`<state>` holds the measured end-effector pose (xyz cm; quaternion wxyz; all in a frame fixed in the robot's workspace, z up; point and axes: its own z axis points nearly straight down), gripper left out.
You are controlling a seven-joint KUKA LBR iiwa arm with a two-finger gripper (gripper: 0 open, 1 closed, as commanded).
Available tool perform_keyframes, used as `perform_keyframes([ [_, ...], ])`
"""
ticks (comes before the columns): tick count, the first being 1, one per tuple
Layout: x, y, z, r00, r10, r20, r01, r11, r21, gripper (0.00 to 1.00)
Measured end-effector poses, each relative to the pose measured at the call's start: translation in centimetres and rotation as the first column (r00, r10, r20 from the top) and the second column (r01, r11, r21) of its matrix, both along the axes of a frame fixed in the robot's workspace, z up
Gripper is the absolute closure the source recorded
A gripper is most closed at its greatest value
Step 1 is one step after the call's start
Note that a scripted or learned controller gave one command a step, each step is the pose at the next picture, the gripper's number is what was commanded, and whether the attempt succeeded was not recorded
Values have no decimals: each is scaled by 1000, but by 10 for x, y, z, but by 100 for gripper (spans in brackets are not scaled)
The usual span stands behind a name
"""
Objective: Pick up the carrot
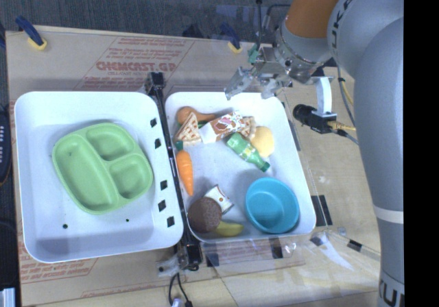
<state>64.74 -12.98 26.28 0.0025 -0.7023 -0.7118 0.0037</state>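
Observation:
The carrot (184,171) is orange with a small green top and lies lengthwise against the left wall of the right bin (291,136). My gripper (252,89) hangs over that bin's far rim, well up and to the right of the carrot. Its fingers are spread open with nothing between them. The grey arm with its orange band comes down from the upper right.
Around the carrot lie a sandwich wedge (188,134), a drumstick (188,116), a snack packet (230,125), a green bottle (247,151), a lemon (263,140), a blue bowl (272,205), a brown ball (204,214), a banana (227,229). A green divided plate (103,165) sits in the left bin (31,182).

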Motion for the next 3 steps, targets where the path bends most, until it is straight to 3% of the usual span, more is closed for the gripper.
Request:
perform_keyframes([
  [1, -62, 80, -73, 971, 239, -3, -239, 971, 4, 0],
  [2, -89, 96, -72, 976, 216, -2, -216, 976, 3, 0],
  [3, -145, 105, -72, 970, 243, -2, -243, 970, 2, 0],
])
